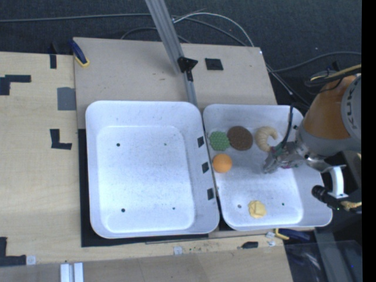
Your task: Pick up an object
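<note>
The right bin (294, 213) holds several small objects: a green knobbly ball (219, 140), a brown round disc (239, 138), a cream croissant-shaped piece (267, 137), an orange ball (222, 163) and a small yellow lump (257, 208). My gripper (272, 162) reaches in from the right and sits low over the bin floor, just below the croissant piece and right of the orange ball. Nothing shows between its tips.
The left bin (100, 175) lies beside the right one. A slanted metal pole (167, 28) stands behind the bins, with cables on the dark floor beyond. Black clips (204, 167) mark the seam between the bins.
</note>
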Action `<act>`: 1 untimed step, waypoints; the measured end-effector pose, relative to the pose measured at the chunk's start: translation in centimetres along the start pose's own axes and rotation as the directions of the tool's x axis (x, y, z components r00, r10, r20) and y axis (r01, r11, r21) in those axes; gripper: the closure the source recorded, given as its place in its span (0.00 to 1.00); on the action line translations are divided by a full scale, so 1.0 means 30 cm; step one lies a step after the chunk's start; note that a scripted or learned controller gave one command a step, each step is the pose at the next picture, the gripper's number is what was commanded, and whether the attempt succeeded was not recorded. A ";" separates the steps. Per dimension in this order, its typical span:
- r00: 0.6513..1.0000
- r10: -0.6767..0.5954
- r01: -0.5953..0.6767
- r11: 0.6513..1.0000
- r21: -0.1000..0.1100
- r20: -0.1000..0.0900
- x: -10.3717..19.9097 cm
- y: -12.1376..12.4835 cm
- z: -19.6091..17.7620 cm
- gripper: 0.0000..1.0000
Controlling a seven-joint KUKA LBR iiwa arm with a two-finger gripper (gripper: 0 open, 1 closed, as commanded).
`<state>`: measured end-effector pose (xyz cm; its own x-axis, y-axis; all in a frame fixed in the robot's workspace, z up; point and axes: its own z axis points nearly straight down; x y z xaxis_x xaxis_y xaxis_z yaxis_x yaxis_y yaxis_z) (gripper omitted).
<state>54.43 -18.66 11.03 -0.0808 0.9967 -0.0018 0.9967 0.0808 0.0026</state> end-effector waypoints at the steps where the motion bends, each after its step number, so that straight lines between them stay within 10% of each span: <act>1: 1.000 0.000 0.000 1.000 0.000 0.000 0.000 0.000 -0.033 1.00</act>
<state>54.43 -18.65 12.03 -0.0810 0.9967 -0.0016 0.9967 0.0810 0.0025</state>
